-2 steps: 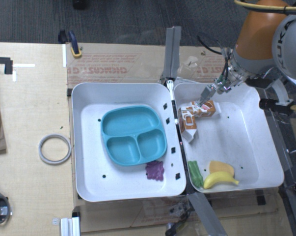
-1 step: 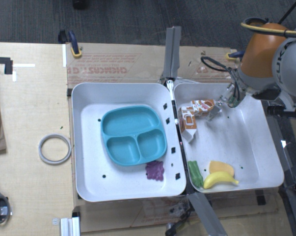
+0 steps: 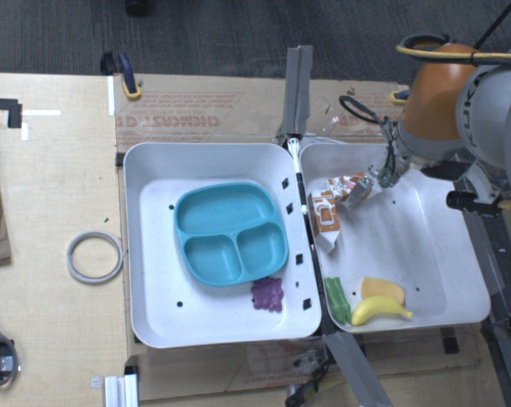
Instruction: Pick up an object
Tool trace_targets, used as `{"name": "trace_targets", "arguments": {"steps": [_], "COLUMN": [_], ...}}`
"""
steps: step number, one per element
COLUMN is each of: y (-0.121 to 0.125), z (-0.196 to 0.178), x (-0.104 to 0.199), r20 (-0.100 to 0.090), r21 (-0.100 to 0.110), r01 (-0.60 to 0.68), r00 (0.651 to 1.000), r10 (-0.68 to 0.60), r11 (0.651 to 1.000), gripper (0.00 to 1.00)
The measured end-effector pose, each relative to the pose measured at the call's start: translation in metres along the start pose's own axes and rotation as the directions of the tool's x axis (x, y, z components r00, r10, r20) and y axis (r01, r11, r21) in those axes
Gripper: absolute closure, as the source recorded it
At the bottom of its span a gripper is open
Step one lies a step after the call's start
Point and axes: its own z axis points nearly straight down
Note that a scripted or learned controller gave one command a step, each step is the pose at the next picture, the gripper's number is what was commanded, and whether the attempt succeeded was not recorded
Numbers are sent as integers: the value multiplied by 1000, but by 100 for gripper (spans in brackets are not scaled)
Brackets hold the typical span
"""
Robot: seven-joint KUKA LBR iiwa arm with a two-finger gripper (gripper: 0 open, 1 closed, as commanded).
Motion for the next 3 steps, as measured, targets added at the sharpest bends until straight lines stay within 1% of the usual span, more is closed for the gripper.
{"name": "trace_targets", "arguments": {"steps": [1,3], "y": [7,7], "z": [5,5], "x": [-9,-9], "r20": [-16,-16], "r21": [3,3], "r01": [-90,-91], "r00": [996,996], "r10": [90,91], "r11": [996,996], "gripper": [0,0]}}
